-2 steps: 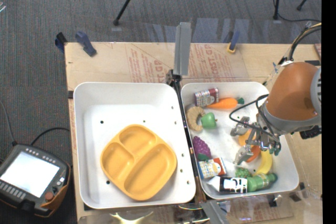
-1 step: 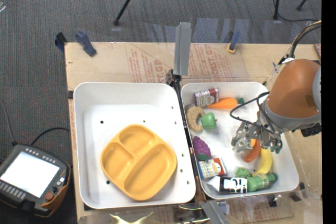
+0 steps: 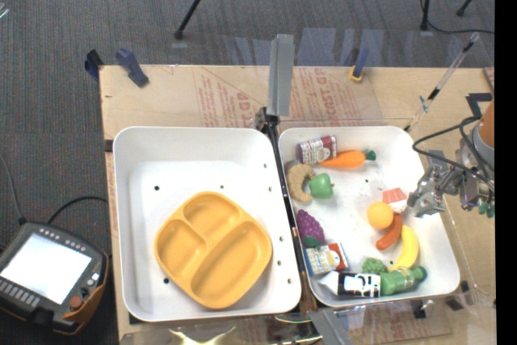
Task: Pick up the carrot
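We see the carrot (image 3: 346, 160) at the top of the right bin (image 3: 440, 242), beside a can (image 3: 316, 149). Left bin (image 3: 129, 174) holds a yellow tray (image 3: 213, 248). Tool (image 3: 426, 198) at right rim; grip state unclear.

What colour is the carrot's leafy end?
Green, on the orange carrot in the camera view.

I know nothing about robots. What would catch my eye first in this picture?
Probably the big yellow plate with three compartments, lying alone in the left bin. Next, the right bin crowded with toy food: an orange carrot near its far edge, a banana and an orange ball toward its right side, purple grapes by the middle divider. The gripper reaches in at the right bin's right edge, away from the carrot.
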